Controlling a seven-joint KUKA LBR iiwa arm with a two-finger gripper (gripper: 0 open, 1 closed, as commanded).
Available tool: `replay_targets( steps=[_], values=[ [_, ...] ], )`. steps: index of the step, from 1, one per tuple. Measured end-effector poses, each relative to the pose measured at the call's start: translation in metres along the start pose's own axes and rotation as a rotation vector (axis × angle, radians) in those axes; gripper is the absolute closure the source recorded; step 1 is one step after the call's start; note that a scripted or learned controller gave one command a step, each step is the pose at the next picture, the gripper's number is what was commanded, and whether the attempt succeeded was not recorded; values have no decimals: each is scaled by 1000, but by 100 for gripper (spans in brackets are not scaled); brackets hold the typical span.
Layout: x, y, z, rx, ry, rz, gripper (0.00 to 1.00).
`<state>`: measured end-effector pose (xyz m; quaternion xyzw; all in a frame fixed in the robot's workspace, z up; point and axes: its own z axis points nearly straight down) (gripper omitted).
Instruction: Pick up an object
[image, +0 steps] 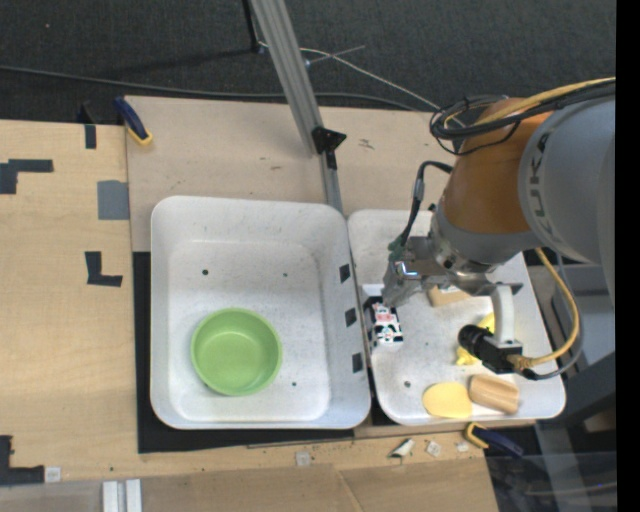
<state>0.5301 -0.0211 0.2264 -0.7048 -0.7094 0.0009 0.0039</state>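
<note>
A small black-and-white printed object (385, 326) lies in the right bin (415, 395).

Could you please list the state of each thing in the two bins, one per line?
Green bowl: upright, alone in the left bin.
Small black-and-white object: lying in the right bin by its left wall.
Yellow piece: lying flat near the front rim.
Tan block: on its side, touching the yellow piece.
Tool: low over the right bin, above the black-and-white object.
</note>
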Motion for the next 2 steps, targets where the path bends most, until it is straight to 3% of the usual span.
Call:
replay_targets(
  steps=[1, 2],
  values=[
    [50, 2, -2, -1, -2, -1, 100],
    [103, -20, 3, 4, -2, 0, 100]
  ],
)
